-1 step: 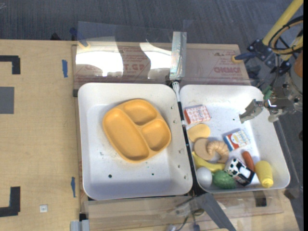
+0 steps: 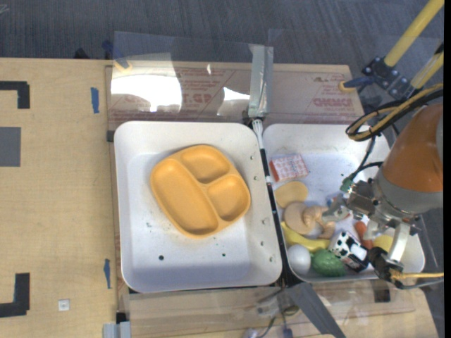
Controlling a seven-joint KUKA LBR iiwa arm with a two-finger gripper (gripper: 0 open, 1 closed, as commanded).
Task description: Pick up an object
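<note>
Nearest the camera, along the right bin's point(image 2: 310, 162) lower edge, lies a heap of small toys; a white egg point(image 2: 299, 259) sits at the bin's lower left corner, touching a green knobbly piece point(image 2: 326, 263) just to its right; a banana point(image 2: 304, 239) lies above the egg, with a tan mushroom-like toy point(image 2: 304, 217) resting on it; a yellow rounded piece point(image 2: 292, 191) lies just above that; a black-and-white spotted toy point(image 2: 344, 245) sits right of the green piece, near something small and red point(image 2: 361, 228) that is too hidden to name; a card point(image 2: 289, 166) with a red pattern lies flat higher up in the bin, apart from the heap.

Over the heap's right side hangs the gripper point(image 2: 351, 220), low in the bin, close above the spotted toy and the tan toy; whether its fingers are open or closed I cannot tell, since wrist and clutter mask them, and nothing is seen between them. Its grey arm point(image 2: 421, 162) with the orange band enters from the right, black and yellow cables looping above it.

Left of this bin, touching it along a shared rim, is the left bin point(image 2: 141, 259); an orange divided plate point(image 2: 201, 189) with three compartments lies flat near its middle, slightly turned. Both bins rest on the table point(image 2: 49, 189), a light wooden board with black corner marks and bits of blue tape; a clear sheet with red print stands behind the bins.
</note>
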